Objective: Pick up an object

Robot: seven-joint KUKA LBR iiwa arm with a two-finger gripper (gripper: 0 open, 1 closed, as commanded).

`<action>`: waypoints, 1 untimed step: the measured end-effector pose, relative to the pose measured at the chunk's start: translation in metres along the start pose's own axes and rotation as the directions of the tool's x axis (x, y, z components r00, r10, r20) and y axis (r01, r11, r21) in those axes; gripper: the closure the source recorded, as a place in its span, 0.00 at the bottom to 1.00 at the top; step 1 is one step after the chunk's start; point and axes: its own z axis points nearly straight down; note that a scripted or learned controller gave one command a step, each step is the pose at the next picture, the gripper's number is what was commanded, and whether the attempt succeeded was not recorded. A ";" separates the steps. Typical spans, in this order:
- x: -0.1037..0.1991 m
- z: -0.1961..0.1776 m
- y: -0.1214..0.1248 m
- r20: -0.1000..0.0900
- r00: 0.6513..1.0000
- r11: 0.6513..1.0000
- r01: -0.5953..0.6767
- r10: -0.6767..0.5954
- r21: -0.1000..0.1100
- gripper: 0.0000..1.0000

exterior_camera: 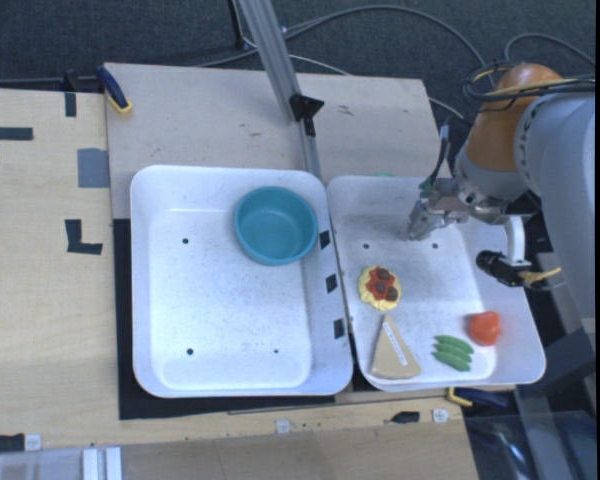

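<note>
Two bins, one approach in progress: end effector (425, 223) poised over the right bin (365, 203), nothing grasped.

Step in hand, by judgement, is the approach before a grasp; finger spread cannot be read from this angle, and no object sits between the fingers. Right bin contents: a yellow piece with red spots (380, 287) near centre, a tan wedge (392, 352) at 6 o'clock, a green pod (453, 351) at 5 o'clock, a red piece (485, 327) at 4 o'clock. The end effector hangs near 12 o'clock, apart from all four. Next move calls for travel toward 6 o'clock to centre over one candidate, then descent. Left bin (170, 358) holds one blue bowl (275, 225) at its 1 o'clock corner.
</note>
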 end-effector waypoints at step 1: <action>-0.001 -0.042 0.001 0.000 1.000 1.000 -0.001 0.001 -0.003 1.00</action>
